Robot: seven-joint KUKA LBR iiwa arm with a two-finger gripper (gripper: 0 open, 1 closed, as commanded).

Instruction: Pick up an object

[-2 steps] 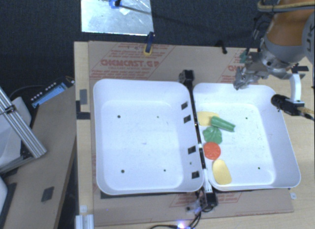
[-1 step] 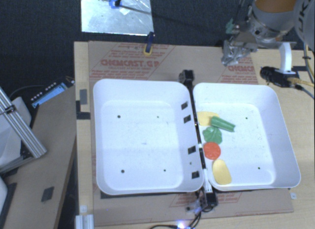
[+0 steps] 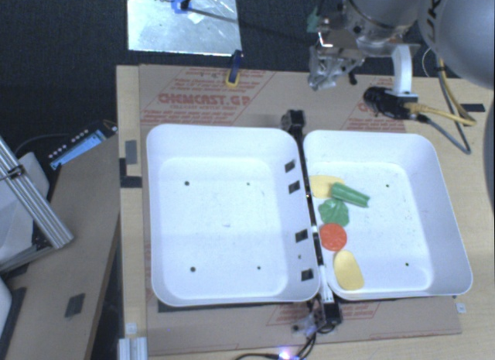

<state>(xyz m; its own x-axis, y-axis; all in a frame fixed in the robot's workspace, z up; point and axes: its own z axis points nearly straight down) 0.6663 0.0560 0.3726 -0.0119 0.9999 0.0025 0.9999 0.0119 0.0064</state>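
Two white bins (image 3: 224,138) (image 3: 433,196) are counted. Five items are seen in the right bin: two yellow (image 3: 323,186) (image 3: 348,270), two green (image 3: 352,194) (image 3: 334,211), one red (image 3: 332,236).

Pretty even, cool overhead lighting here, nothing really dim on the bench itself. The two white bins are the brightest things going: the left bin (image 3: 224,211) is close to blown out across its floor, and the right bin (image 3: 387,219) shows soft grey shading along its walls, darker toward 5 o'clock. Shadows are faint and short. The silvery sheet (image 3: 184,8) up at 11 o'clock catches streaky glare. The dark floor around it goes nearly black with visible noise. Overall it's low-res and a bit soft, and the arm (image 3: 402,2) at 1 o'clock looks slightly blurred.
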